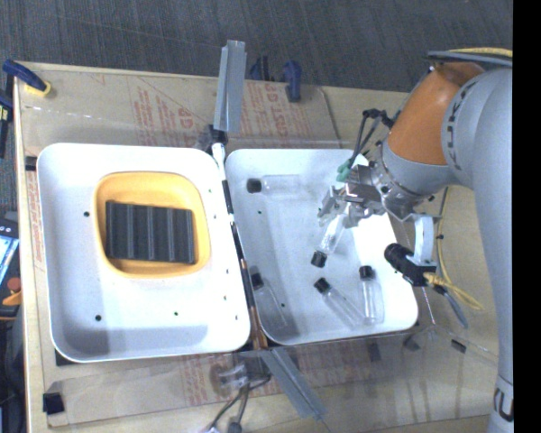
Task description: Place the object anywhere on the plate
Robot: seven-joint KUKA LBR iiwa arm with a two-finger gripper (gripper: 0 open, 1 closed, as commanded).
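A grey arm with an orange band is reaching in from three o'clock over the right bin (252, 314) on the desk (144, 115), its hand (335, 228) hanging above the bin's centre with a clear vial (327, 242) caught between its fingers, black cap pointing down toward six o'clock. The hand is clenching on that vial, which is tilting slightly and looks to be riding clear of the bin floor, though the slanted view is not settling how high. Other capped vials are lying loose around it: one near eleven o'clock of the right bin (272, 186), a pair toward five o'clock (368, 293), and another against the wall at seven o'clock (269, 303). The yellow plate (151, 186) with its dark ribbed centre is sitting in the left bin (63, 323), well apart from the hand, toward nine o'clock. Judging from this, the carry is what matters now: the arm is needing enough height to clear the raised rims where the two bins meet, and a steady, unhurried sweep so the slim, smooth vial is not slipping out of a grip that is taking it near its upper end. Releasing low over the plate's middle, not at its curved lip, looks the safer choice, since a round vial is likely to roll.
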